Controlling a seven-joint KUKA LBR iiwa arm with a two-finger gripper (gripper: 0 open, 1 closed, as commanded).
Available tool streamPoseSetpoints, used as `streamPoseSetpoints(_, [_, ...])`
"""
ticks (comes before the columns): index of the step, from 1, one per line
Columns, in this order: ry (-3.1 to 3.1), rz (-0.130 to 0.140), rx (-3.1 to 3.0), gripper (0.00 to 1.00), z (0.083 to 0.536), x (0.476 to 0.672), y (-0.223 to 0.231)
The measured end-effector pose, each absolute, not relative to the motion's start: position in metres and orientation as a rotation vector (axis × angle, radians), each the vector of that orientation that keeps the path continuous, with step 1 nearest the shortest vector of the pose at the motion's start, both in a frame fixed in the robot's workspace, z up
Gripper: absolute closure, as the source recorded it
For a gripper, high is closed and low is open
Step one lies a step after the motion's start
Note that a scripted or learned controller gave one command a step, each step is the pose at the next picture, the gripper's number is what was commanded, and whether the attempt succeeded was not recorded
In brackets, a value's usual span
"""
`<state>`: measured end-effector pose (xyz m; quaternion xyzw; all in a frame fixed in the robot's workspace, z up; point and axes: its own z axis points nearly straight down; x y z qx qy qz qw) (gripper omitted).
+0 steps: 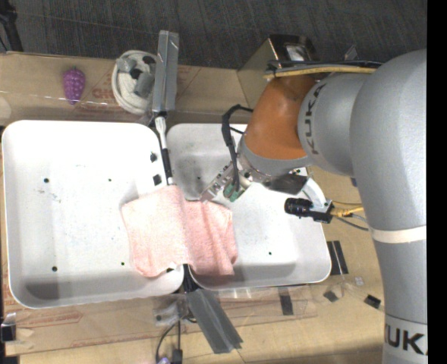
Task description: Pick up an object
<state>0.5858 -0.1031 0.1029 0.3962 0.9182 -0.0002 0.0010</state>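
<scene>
A pale pink towel [179, 236] lies draped over the divider between the two white bins, part in the left bin [64, 203] and part in the right bin [284, 256]. My gripper [221, 185] hangs low in the right bin, just above the towel's upper right edge. A small green thing shows at its tip [232, 193]. Whether the fingers touch the towel is not clear from this slant.
The grey arm with its orange band [280, 123] covers the right bin's back right part. Behind the bins lie a purple object [73, 83] and a white coil [134, 78] on the bench. A black connector [303, 208] sticks out below the wrist.
</scene>
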Motion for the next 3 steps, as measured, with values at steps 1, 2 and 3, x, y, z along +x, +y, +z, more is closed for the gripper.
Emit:
streamPoseSetpoints(1, [2.998,0.0,0.929,1.0,0.223,0.638,-0.036])
streamPoseSetpoints(2, [2.998,-0.001,0.93,0.0,0.223,0.638,-0.037])
streamPoseSetpoints(3, [2.999,-0.003,0.942,0.0,0.191,0.646,-0.013])
